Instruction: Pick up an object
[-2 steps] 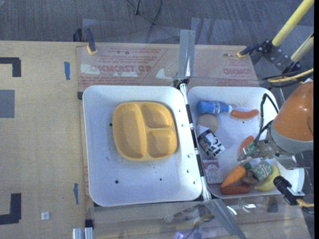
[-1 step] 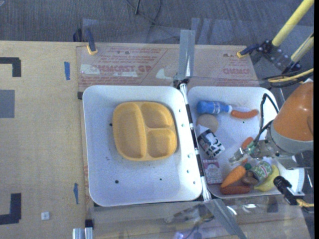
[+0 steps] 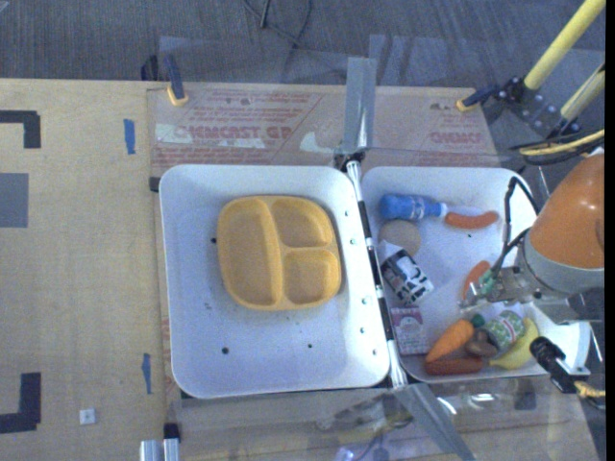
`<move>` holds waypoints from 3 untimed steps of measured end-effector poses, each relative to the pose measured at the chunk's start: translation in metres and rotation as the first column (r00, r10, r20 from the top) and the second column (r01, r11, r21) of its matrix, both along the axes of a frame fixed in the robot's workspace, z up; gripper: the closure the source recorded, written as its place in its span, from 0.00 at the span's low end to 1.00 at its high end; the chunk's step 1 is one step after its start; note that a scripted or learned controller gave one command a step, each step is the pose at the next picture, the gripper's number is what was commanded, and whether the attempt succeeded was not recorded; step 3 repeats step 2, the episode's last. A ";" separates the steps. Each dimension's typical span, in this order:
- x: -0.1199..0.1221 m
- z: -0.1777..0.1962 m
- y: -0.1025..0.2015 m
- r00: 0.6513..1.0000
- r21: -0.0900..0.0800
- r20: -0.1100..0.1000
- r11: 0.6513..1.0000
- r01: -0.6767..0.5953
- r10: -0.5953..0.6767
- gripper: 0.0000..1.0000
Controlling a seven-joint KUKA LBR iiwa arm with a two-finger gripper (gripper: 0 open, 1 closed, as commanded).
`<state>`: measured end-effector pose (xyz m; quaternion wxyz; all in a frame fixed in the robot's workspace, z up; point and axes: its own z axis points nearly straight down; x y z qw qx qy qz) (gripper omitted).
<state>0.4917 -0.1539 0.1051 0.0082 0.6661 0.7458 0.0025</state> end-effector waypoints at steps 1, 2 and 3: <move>0.073 0.077 0.014 0.996 0.006 -0.016 0.996 -0.089 0.089 1.00; 0.111 0.133 0.060 0.999 0.006 -0.016 0.999 -0.047 0.047 1.00; 0.111 0.133 0.060 0.999 0.006 -0.016 0.999 -0.047 0.047 1.00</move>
